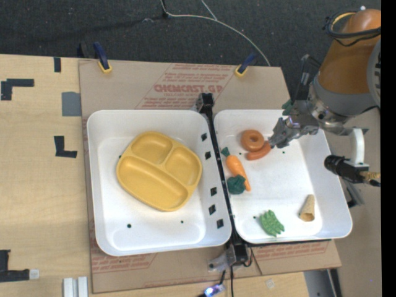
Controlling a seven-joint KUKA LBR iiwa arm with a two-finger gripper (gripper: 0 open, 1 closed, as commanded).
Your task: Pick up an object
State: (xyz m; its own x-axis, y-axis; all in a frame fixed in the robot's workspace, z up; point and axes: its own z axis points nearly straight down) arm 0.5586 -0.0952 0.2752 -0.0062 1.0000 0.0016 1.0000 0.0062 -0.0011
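Gripper: the gripper (pixel 279 136) is low in the right bin (pixel 291 190), tip against a red-orange sausage (pixel 258 153); whether its grip is spread or pinched cannot be told.
Candidates: doughnut (pixel 252 138) beside the sausage, carrot (pixel 236 166), green leafy toy (pixel 270 223), cone (pixel 307 208).
Left bin: yellow divided plate (pixel 159 169) (untouched).
Progress: nothing lifted yet; grasp and raise remain.

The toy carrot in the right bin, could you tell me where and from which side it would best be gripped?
Probably across the orange body of the toy carrot, near its middle, coming straight down from above. It lies flat on the floor of the right bin, slanting, with its green top toward the near side. Set the jaws across its width; the bin divider stands close on one side.
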